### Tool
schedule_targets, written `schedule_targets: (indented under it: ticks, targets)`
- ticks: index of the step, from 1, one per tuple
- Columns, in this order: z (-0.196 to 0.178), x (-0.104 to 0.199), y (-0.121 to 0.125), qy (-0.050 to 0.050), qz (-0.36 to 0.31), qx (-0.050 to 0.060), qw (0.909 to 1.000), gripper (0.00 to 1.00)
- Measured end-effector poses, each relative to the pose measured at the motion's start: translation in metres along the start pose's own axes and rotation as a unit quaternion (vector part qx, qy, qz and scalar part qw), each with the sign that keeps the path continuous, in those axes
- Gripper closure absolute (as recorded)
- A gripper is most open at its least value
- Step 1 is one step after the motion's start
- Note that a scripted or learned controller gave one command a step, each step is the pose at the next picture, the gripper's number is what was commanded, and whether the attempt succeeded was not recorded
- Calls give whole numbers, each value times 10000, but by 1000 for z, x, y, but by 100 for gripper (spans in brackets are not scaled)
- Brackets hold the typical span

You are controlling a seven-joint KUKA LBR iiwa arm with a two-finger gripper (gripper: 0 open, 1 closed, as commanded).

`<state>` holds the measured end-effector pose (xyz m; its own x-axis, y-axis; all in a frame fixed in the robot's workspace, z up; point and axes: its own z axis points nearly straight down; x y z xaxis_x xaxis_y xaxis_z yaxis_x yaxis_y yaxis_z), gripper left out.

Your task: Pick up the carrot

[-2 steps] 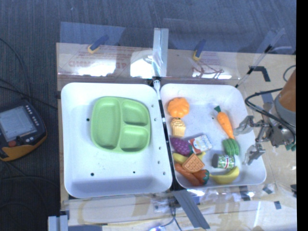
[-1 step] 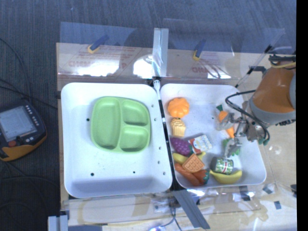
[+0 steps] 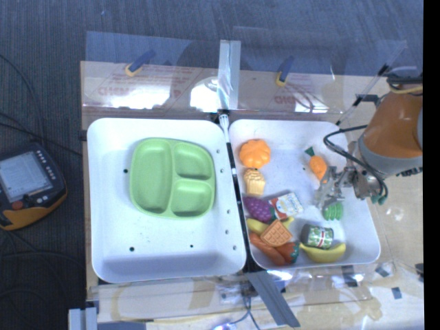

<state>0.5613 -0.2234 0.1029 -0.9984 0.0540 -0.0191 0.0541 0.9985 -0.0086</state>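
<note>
Well: worktop [image 3: 62, 253] carries two white bins. Left bin [image 3: 110, 253] holds green divided plate [image 3: 172, 177]. Right bin [image 3: 364, 243] holds toy food heap. Arm [image 3: 392, 133] reaches in from right. Tool [image 3: 331, 192] low over right bin; opening hard to make out, cannot tell. Carrot [image 3: 317, 165] lies just beside tool, up-left of it, green top toward bin's back wall.
</note>
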Motion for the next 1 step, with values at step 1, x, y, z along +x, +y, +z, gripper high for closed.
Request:
schedule_targets:
  ticks: [1]
  targets:
    - [-87, 57, -1, 63, -780, -33, 9969, 100]
